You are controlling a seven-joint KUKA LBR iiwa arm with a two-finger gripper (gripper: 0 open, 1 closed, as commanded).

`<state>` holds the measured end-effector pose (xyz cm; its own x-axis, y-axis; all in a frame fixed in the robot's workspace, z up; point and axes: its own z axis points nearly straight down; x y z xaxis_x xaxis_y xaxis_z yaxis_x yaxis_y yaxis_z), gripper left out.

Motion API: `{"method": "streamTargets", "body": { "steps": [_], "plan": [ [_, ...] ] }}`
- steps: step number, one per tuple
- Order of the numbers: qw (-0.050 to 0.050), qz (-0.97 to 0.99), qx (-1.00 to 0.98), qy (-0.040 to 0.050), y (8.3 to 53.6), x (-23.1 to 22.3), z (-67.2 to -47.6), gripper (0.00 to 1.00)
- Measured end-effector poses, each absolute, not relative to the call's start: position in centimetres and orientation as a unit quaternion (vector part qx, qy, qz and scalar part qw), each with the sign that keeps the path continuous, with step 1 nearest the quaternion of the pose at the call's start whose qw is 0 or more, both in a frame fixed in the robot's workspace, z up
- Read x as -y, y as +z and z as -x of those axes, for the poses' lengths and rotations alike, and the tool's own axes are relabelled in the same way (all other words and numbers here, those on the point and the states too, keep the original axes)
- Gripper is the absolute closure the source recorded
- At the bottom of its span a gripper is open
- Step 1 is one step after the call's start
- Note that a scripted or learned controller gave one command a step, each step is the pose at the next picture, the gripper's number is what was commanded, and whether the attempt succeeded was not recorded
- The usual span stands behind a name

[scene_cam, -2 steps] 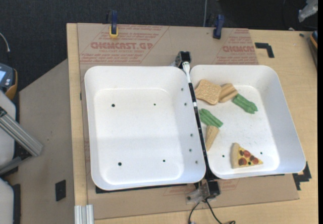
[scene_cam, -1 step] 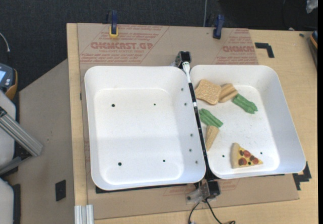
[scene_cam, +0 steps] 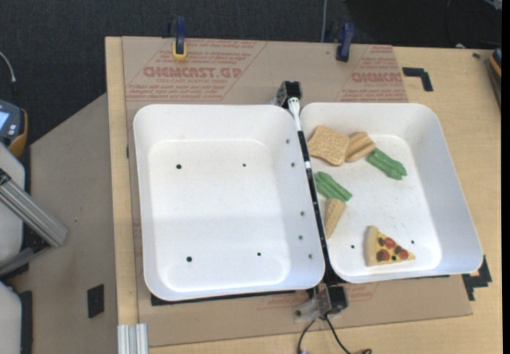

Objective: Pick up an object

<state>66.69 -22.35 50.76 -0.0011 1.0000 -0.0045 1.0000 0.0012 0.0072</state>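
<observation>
Toy food pieces all lie in the right bin (scene_cam: 446,185), which sits at the right side of the bench (scene_cam: 96,185). A square tan cracker (scene_cam: 327,144) rests near the bin's far left corner, with a smaller tan bread piece (scene_cam: 360,146) touching its right side. Just right of that lies a green pod (scene_cam: 387,163). A second green pod (scene_cam: 331,186) lies by the bin's left wall, and a tan wedge (scene_cam: 332,214) touches its near end. A pizza slice (scene_cam: 387,249) with red toppings lies towards the near edge, apart from the others.

Red print reading "CHEMCAST GP" (scene_cam: 191,71) runs across the brown sheet (scene_cam: 119,89) under the bins, along the far edge. A second print of the same word (scene_cam: 374,76) is partly covered by the right bin. Smaller red lines around both are too fine to read. Two blue clamps (scene_cam: 178,29) (scene_cam: 344,37) grip the sheet's far edge.

The left bin (scene_cam: 143,185) shows four small dark dots on its floor. The two bins touch along a shared rim. Whether the gripper is apart or together cannot be told.
</observation>
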Motion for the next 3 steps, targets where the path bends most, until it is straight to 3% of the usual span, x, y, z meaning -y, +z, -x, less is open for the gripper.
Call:
{"method": "streamTargets", "body": {
  "steps": [1, 2, 3],
  "plan": [
    [0.004, -0.707, -0.707, 0.0010, 53.8, 22.4, -66.7, 0.00],
    [0.006, -0.706, -0.708, 0.0011, 54.7, 22.3, -66.7, 1.00],
    [0.009, -0.706, -0.708, 0.0015, 55.8, 22.2, -66.8, 1.00]
  ]
}}
